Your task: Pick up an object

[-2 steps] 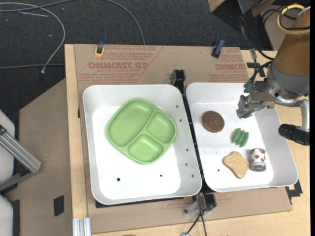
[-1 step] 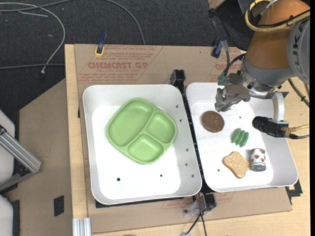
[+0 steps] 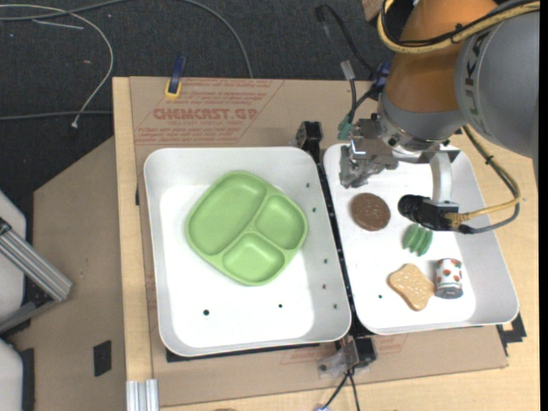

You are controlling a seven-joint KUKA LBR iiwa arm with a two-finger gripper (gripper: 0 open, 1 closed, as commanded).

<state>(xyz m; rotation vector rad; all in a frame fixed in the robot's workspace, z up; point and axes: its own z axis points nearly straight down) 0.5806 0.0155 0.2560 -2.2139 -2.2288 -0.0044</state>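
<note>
In the right bin [image 3: 479,311] four small pieces are on offer: a round brown cookie [image 3: 371,211] toward the far left of the bin, a green ridged piece [image 3: 418,239] just to its right and nearer, a tan toast-shaped slice [image 3: 411,286] near the front, and a small white can with red marks [image 3: 449,277] just beside the toast on its right. Right above the far end of that bin hangs the gripper [image 3: 358,168], its metal body sitting just beyond the cookie, and whether the fingers are open or closed I cannot tell from this angle. The cookie looks like the closest candidate. It lies flat, though, so a good pick probably means centring directly over it, coming straight down, and straddling its edges rather than pressing on its face. A black sensor block with a yellow cable [image 3: 430,210] hangs off the arm close to the green piece, worth watching for a snag. Over in the left bin [image 3: 163,229] a green divided plate [image 3: 247,227] sits alone, well apart from the action, and both bins rest on cardboard on the bench [image 3: 128,144].
</note>
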